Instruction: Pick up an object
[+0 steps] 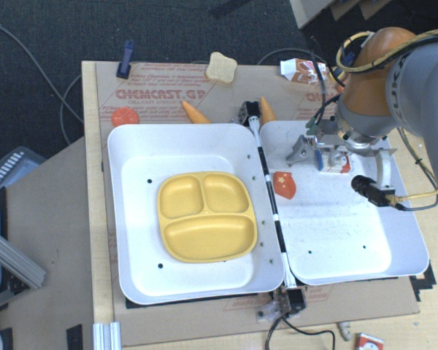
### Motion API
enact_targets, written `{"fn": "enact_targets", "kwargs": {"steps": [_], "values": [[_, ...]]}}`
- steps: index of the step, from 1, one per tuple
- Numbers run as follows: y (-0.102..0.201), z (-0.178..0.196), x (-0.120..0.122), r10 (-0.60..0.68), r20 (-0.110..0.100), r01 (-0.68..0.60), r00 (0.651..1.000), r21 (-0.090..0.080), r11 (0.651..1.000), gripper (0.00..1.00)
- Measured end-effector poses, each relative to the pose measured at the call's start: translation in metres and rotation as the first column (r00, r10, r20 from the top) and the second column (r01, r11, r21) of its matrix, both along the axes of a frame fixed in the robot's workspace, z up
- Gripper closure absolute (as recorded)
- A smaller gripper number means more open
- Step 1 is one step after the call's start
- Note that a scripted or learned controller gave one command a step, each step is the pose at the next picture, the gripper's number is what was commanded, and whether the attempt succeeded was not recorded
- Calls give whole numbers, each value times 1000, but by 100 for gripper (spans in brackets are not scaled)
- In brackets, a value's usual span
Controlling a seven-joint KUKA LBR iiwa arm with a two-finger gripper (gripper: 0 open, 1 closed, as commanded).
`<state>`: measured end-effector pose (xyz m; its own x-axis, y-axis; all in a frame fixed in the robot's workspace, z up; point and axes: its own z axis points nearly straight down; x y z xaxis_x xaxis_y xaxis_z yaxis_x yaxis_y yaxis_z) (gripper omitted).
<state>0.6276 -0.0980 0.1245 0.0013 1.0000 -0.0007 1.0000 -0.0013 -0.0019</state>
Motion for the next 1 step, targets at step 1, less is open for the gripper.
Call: {"fn": "enact_targets", "kwargs": {"steps": [1], "values": [[-64, 11, 39, 1, 4, -1, 1000, -1, 1000, 0]]}}
